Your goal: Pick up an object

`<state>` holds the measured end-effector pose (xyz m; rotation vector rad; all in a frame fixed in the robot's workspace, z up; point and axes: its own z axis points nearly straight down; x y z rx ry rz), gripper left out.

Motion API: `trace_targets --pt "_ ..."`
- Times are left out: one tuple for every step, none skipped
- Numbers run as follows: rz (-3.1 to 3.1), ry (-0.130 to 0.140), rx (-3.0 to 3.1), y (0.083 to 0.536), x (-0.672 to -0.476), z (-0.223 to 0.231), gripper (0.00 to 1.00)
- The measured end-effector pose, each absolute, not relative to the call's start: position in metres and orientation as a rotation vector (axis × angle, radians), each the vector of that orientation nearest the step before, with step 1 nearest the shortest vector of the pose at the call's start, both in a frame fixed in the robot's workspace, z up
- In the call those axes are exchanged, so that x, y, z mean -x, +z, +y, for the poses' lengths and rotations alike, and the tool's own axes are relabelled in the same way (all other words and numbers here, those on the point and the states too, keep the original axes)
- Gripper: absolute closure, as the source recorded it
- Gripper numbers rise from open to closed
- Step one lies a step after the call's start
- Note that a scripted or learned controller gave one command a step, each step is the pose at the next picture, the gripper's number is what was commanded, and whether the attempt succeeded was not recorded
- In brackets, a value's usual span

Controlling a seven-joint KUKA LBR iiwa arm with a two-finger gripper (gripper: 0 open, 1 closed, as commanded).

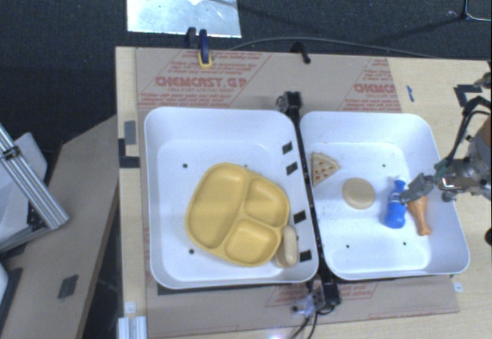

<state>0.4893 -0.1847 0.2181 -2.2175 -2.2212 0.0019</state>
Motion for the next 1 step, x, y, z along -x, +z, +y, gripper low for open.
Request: trace_targets --pt "-2.222 0.001 2.219 0.1761 -0.4884 -0.1859 0.0"
